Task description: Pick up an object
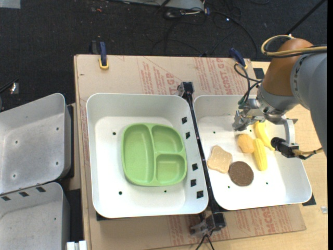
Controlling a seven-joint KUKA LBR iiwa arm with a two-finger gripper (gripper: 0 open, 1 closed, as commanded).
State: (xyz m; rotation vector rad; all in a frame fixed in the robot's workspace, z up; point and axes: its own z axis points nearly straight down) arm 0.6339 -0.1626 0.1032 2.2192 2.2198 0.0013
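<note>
Two white bins; one green tray; four food items.

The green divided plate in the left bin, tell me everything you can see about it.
The light green, plastic-looking divided plate is a rounded rectangle with three compartments: one long one along its left side and two smaller ones on the right. It lies flat, open side up, near the middle of the left shallow white bin. Nothing sits in it, and nothing but the bin floor touches it.
</note>
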